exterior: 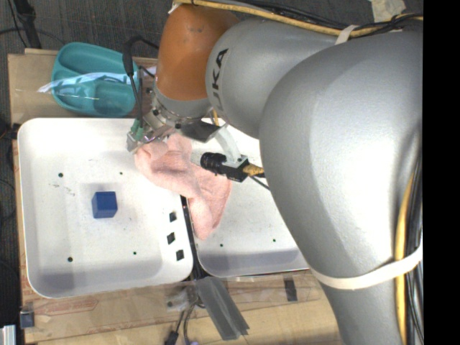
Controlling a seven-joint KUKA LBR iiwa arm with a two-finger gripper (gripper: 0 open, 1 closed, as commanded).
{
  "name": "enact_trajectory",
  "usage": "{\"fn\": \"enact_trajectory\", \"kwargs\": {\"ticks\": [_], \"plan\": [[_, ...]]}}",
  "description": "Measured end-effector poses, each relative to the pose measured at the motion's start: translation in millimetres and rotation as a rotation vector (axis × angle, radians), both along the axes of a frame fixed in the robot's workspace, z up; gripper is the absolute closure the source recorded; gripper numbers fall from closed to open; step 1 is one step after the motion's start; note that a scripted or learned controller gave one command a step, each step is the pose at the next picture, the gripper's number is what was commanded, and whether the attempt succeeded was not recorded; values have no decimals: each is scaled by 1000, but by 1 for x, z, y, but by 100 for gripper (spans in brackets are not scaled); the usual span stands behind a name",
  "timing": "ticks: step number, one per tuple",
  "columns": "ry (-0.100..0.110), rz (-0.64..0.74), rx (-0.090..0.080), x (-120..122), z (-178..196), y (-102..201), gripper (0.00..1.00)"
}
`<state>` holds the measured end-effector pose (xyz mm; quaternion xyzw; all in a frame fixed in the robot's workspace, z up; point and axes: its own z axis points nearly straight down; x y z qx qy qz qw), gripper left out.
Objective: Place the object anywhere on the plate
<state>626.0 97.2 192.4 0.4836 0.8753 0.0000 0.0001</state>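
Dark carpet surrounds the bench, where 2 white bins (43,192) sit side by side. A pink cloth (190,182) drapes over the divider between them, its top edge under the gripper (144,131); whether the cloth is pinched I cannot tell. A blue cube (105,204) lies at 8 o'clock from it. No plate is identifiable, so locate one before releasing. The arm (323,121) sweeps in from 3 o'clock, wrist pointing down.

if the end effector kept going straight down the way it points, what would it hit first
Most likely the pink cloth bunched right under the end effector, lying over the edge of the left bin; depth is hard to judge.
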Motion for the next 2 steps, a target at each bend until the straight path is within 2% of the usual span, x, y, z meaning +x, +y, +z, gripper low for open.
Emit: {"fn": "enact_trajectory", "kwargs": {"ticks": [1,2], "plan": [[-1,21,0,31,23,-53,100],[3,176,0,-26,25,-2,100]]}}
